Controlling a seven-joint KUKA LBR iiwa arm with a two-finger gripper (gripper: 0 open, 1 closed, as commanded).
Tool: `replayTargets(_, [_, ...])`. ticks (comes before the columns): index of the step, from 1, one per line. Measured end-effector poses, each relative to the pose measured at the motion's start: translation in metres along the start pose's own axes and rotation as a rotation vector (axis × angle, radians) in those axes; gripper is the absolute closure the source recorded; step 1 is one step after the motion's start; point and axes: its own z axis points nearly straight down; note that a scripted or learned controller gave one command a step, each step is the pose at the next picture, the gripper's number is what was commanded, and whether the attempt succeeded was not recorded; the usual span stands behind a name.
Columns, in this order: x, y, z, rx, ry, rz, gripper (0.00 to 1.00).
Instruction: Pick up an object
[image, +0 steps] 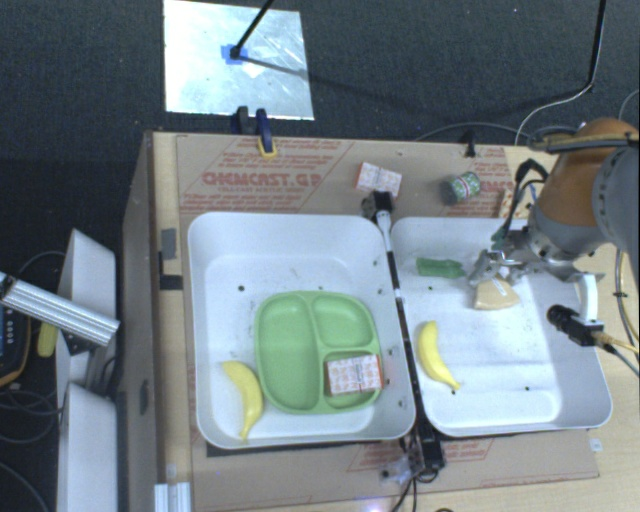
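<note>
Bananas: one (243, 394) in the left bin (210, 250) beside a green divided plate (300, 345) holding a patterned packet (353, 375); another (436, 354) lying loose in the right bin (570, 400). Farther back, a beige lump (495, 294), likely the target, touching the gripper (496, 262); whether it is spread or pinching cannot be told. Green piece (439, 267) just beside.

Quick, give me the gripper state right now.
Gripper: low in the right bin, right over a beige object; open or closed cannot be told, and no grasp is visible.
</note>
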Motion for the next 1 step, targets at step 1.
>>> replayTargets(1, [0.0160, -0.0341, 0.0103, 0.003, 0.001, 0.004, 1.00])
